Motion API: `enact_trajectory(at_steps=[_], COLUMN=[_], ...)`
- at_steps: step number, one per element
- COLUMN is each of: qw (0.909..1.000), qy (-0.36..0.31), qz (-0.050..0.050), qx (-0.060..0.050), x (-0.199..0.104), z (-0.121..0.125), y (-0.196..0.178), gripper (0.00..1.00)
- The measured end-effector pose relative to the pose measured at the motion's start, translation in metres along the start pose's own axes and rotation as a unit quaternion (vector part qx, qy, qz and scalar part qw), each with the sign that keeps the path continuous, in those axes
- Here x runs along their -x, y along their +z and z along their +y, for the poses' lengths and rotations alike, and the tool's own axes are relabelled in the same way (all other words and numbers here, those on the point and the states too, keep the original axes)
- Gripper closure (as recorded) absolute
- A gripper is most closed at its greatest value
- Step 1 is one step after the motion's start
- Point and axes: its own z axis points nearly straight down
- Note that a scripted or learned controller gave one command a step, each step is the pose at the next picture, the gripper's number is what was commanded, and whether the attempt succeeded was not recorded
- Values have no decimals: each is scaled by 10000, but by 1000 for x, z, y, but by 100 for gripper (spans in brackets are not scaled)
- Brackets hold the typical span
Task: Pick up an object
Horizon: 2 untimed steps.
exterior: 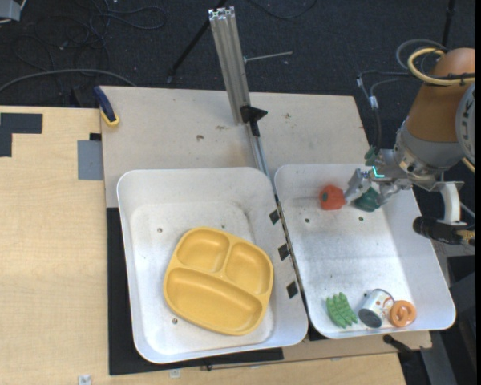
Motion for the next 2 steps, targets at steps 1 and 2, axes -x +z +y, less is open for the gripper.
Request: enact_trajectory(at_steps=[1, 2], qw=[10000, 10000], qy=[-3, -2], qz=[-4, -4], qx=[24, 5], x=[0, 0], z=[1, 2], y=[-2, 41], gripper=[0, 0])
